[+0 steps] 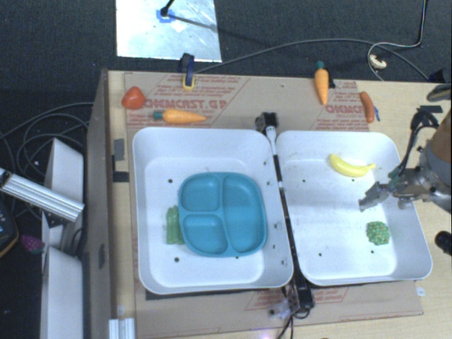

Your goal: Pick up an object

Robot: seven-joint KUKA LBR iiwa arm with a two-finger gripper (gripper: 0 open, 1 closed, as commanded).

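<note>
Hand (374,196) over right bin (311,260), finger state not discernible, nothing visibly held. Yellow banana (351,165) just above-left of hand; green broccoli (378,232) just below it, both on bin floor.

KUKA iiwa arm (432,179) w/ 2-finger gripper (372,197) – appearance as logged

Body was grey metal, dull finish; a patch of orange-brown showed above the wrist at the frame's right edge. Gripper assy was grey w/ darker, near-black hardware around the wrist block. A thin black cable looped over the wrist from above. One slim grey finger (373,195) jutted out, tip darker. Screws and markings too small to tell.
</note>
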